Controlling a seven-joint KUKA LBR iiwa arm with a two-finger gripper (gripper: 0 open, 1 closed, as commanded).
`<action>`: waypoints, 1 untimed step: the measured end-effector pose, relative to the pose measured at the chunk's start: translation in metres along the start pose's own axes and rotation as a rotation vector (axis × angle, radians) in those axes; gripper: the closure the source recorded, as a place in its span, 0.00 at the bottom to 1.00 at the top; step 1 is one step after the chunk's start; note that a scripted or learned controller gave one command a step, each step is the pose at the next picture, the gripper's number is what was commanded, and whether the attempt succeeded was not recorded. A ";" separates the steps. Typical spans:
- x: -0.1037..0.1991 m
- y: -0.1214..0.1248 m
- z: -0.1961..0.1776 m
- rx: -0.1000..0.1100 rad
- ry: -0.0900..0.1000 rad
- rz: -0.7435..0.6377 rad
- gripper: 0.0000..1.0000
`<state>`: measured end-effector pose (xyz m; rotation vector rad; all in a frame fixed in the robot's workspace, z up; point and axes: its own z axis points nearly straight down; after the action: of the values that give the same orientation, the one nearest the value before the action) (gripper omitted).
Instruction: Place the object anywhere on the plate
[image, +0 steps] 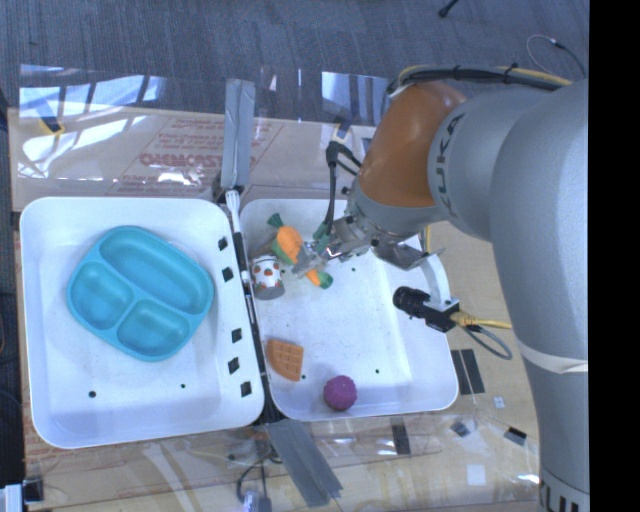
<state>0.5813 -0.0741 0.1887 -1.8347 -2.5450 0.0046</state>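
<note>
Beside the claw, carrot lies diagonally.

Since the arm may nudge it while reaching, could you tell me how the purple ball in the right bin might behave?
The purple ball looks round, so it would probably roll if nudged. It lies near the right bin's front wall, which would likely stop it.

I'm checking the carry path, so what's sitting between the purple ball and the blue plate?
In the camera view, the waffle-shaped toy lies near the right bin's left wall, roughly between the purple ball and the blue plate, and then come the bins' adjoining walls.
</note>
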 end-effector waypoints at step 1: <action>0.083 0.019 -0.017 0.001 0.000 -0.143 1.00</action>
<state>0.5731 0.0108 0.2062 -1.6483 -2.6692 0.0051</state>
